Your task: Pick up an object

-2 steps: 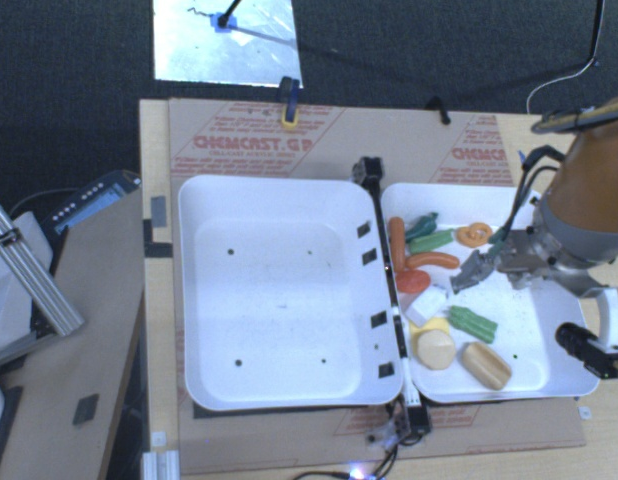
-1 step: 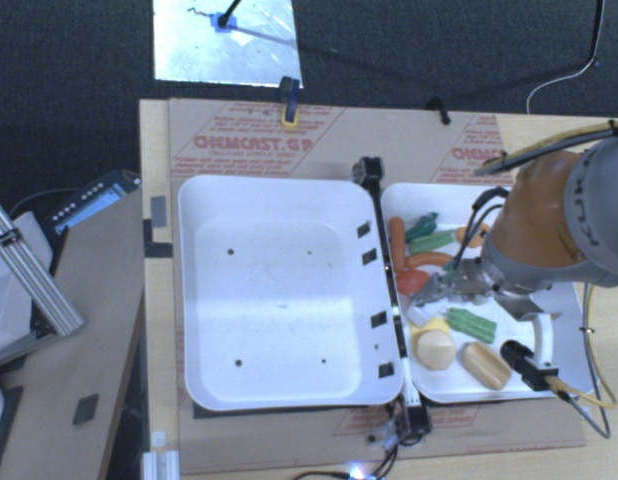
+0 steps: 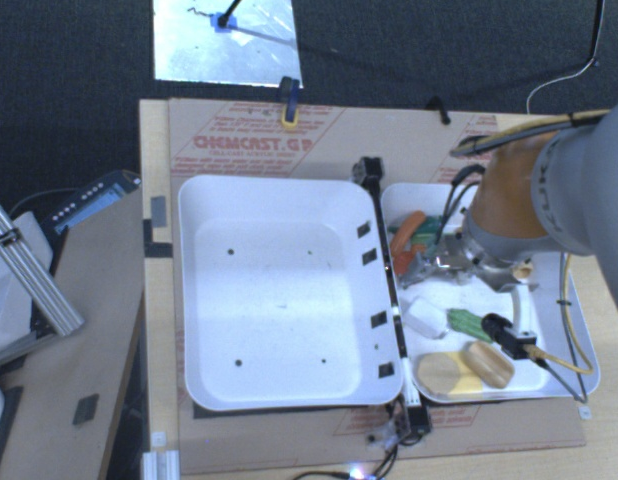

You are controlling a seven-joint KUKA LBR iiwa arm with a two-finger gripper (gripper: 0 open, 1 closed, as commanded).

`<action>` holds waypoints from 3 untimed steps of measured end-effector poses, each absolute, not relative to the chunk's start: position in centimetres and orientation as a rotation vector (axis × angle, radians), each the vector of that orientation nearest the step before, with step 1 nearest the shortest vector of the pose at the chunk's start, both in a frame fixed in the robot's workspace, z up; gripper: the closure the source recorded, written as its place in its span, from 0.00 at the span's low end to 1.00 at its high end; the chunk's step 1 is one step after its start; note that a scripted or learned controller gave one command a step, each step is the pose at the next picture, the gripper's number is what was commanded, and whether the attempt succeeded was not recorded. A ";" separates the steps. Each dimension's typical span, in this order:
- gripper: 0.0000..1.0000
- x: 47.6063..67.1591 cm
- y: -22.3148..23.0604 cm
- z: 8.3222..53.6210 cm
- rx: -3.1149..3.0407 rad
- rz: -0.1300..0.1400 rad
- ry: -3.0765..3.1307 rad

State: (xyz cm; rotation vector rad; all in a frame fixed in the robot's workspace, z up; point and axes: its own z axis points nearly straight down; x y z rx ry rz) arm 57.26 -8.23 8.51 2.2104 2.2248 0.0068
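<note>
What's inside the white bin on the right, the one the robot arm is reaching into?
In the right bin lie an orange piece, a green one, a white block, a tan disc and a tan lump. The arm covers its far corner.

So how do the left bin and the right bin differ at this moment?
The left bin shows bare white floor with small dark dots, while the right bin holds several objects: an orange piece, a green piece, a tan block. The arm hangs over the right bin, not the left bin. Both are shallow, white and sit side by side.
</note>
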 end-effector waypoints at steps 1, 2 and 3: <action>0.00 62.0 -9.0 8.5 2.212 0.006 2.223; 1.00 61.9 -9.0 9.6 2.213 0.007 2.224; 1.00 63.9 -3.0 19.0 2.207 0.011 2.228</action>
